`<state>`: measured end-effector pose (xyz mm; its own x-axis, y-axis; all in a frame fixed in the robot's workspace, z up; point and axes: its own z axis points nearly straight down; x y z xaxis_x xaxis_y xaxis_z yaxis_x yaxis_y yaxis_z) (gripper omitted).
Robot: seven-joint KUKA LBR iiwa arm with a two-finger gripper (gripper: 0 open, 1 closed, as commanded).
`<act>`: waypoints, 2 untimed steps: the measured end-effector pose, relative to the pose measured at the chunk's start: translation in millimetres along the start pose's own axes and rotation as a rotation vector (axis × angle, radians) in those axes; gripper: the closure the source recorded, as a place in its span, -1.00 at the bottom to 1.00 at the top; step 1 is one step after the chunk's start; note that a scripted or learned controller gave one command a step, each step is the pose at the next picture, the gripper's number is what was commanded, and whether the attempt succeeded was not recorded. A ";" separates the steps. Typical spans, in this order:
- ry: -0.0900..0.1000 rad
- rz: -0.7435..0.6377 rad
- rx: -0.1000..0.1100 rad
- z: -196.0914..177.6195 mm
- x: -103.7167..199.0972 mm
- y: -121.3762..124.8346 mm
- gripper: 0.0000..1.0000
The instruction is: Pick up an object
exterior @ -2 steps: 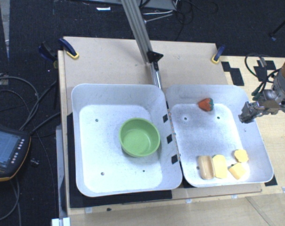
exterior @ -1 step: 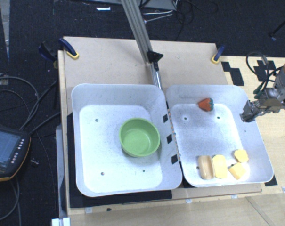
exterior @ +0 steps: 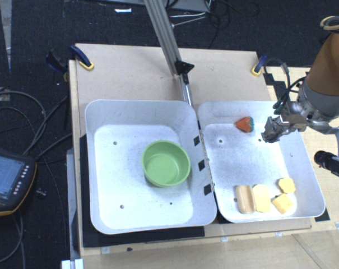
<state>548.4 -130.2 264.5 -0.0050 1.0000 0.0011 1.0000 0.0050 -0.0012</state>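
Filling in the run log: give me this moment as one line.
pincer: over right bin, beside small red-orange object | nothing seen held | green plastic bowl: left bin

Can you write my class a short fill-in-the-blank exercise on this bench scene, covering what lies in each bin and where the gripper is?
1. The green bowl sits in the ____ bin of the two, as the camera sees them.
2. The small object nearest the gripper is red-orange in colour, and it lies in the ____ bin.
3. The pale yellow pieces are grouped near the right bin's ____ edge.

Missing words: left; right; front (near)
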 end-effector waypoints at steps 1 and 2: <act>-0.001 0.001 0.000 12.2 41.9 15.6 1.00; -0.001 0.002 -0.001 21.7 82.2 33.4 1.00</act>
<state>581.4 -47.8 242.9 -0.0029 1.0000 0.0002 1.0000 0.0029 -0.0003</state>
